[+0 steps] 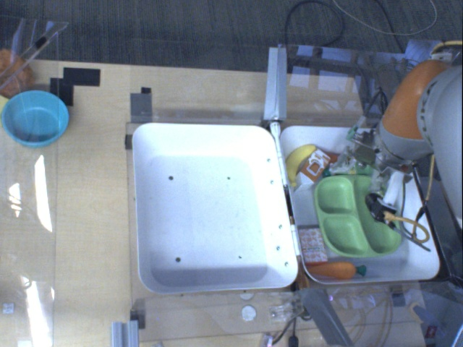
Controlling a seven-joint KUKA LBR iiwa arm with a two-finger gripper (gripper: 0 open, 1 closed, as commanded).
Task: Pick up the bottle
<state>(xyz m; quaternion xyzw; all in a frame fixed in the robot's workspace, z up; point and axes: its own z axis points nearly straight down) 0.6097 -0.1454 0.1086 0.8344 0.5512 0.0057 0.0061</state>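
My gripper reaches down into the back part of the right bin, just beyond the green divided tray. A small greenish thing, possibly the bottle, lies right under the gripper between the tray and an orange-and-white carton. The wrist hides most of it, so I cannot tell whether the gripper touches it.
A yellow fruit lies at the right bin's back left. A pink patterned box and an orange carrot sit at its front left. The left bin stands beside it. A blue bowl rests at the bench's far left.
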